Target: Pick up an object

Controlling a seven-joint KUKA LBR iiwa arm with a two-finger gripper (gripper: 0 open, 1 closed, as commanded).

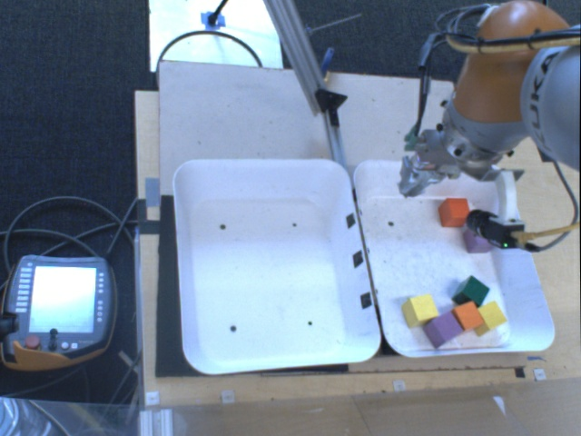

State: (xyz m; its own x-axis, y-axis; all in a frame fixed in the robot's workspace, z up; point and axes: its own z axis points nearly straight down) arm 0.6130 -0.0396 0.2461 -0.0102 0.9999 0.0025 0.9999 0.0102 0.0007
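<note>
Orange block in right bin, gripper just beside it — apparently nothing between its fingers, spread unclear.

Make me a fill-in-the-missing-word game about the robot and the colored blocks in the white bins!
1. All the blocks lie in the ____ bin of the camera view.
2. The block closest to the gripper is colored ____.
3. In the cluster at the bin's near corner, the green block touches a smaller block colored ____.
4. The purple block sits between the orange block and a block colored ____.

Missing words: right; orange; orange; yellow
</note>
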